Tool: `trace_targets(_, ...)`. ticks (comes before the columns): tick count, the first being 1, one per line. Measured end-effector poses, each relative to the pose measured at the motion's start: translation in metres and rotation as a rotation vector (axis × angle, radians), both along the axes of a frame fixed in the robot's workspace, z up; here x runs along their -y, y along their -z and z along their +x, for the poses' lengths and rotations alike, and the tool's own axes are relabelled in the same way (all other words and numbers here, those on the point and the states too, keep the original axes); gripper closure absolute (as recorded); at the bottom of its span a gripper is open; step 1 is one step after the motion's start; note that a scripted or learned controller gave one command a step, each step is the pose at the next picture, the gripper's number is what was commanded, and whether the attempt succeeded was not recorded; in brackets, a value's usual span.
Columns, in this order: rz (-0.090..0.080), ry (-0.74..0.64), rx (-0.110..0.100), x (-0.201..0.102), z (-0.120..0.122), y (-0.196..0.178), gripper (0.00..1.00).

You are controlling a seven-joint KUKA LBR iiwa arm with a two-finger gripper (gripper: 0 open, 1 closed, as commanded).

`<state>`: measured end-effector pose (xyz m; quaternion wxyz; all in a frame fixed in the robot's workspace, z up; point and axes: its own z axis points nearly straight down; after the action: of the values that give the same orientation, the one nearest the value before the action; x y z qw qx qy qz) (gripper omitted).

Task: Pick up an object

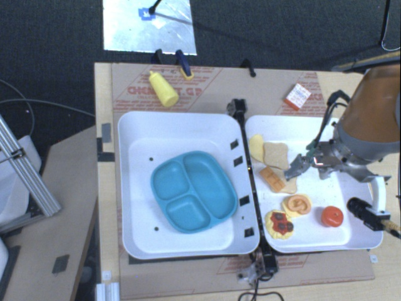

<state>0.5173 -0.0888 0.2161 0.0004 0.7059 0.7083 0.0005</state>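
In the right bin [357, 234], the gripper [293, 170], whose finger state I cannot tell, hovers beside the bread slice [275, 153].

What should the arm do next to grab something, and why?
Probably lower a little onto the orange piece. The gripper hangs just right of it in the right bin, and nothing is seen between its fingers. Bread lies close by, so go gently.

Blue divided plate [193, 190] in a white bin [135, 168], yellow bottle [163, 88], red tomato [332, 216], tan bread slice [275, 153], red-and-white small box [297, 96], brown cardboard with red print [210, 83]
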Motion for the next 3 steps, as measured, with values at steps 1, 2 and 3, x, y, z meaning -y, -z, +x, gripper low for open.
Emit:
trace_targets(1, 0.001, 0.008, -0.008, 0.025, -0.034, 0.126, 0.00)
trace_targets(2, 0.001, -0.003, 0.001, -0.006, -0.030, 0.110, 0.00)
trace_targets(3, 0.000, 0.000, 0.003, -0.005, -0.029, 0.100, 1.00)
